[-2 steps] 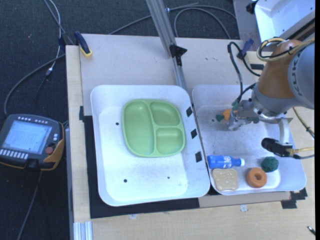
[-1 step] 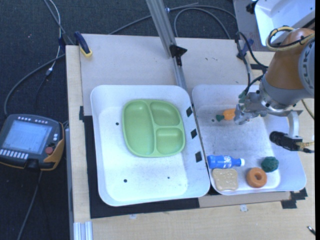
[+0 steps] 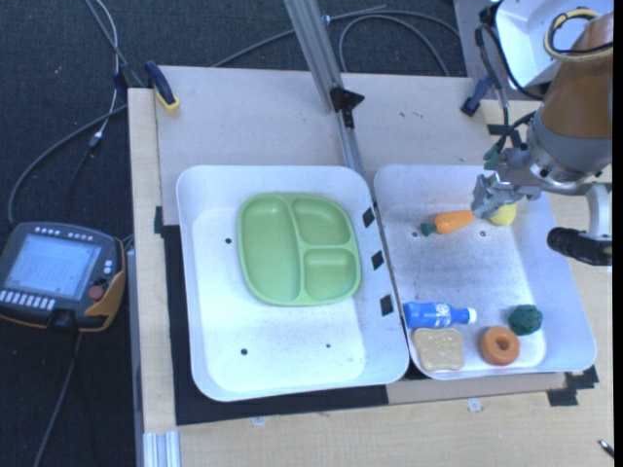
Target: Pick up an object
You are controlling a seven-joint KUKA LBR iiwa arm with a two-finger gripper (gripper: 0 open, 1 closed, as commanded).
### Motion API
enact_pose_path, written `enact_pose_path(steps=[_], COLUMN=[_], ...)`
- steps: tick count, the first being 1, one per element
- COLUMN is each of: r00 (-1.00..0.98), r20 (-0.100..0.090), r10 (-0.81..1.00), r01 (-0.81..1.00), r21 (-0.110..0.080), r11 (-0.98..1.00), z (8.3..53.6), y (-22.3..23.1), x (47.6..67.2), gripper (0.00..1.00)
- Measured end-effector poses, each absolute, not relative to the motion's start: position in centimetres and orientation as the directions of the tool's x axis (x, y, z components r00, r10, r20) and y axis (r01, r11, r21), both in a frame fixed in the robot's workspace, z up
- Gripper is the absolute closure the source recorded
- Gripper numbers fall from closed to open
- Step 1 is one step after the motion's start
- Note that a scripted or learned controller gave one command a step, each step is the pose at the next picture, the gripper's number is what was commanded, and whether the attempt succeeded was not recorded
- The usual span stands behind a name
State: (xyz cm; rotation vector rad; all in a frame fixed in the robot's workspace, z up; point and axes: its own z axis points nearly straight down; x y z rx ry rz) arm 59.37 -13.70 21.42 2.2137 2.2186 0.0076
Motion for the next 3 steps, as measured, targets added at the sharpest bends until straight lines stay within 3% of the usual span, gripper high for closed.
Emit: enact_pose_path(steps=[2,3], r00=[-0.002,-0.006], r20=[-0.001,0.002], r10=[1.0,1.0], r01=[1.0,1.0], r21=[0.005,0.0], r11=[0.002,0.006], z=[28.8,28.9], y=[-14.2,-8.4], x=[59.5,59.3], gripper=[1.0,1.0])
